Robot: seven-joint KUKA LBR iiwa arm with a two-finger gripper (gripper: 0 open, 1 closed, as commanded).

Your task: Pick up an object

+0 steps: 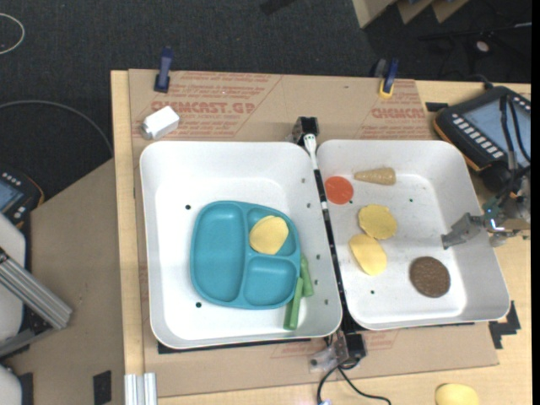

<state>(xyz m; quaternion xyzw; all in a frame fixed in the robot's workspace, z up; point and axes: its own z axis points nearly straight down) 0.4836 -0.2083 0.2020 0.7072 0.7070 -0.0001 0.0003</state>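
- Green stalk point(297, 292) lies nearest, half over the lower right edge of a teal divided plate point(221, 256) in the left bin point(160, 226).
- Yellow chip point(269, 234) rests in the plate's upper compartment.
- Right bin point(472, 302) holds a brown disc point(429, 276), two yellow pieces point(369, 254) point(376, 222), an orange round point(339, 190) and a tan cone point(375, 176).
- Gripper point(460, 230) reaches over the right rim, cut off and blurred; whether it's released or clenched, I can't tell.

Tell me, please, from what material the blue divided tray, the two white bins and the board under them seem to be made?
The blue divided tray looks like moulded plastic: one even colour, rounded compartments, soft sheen. The two white bins also seem plastic, smooth, with rounded rims, possibly thin formed sheet. The board is likely cardboard: brown, matte, with red printed lettering.
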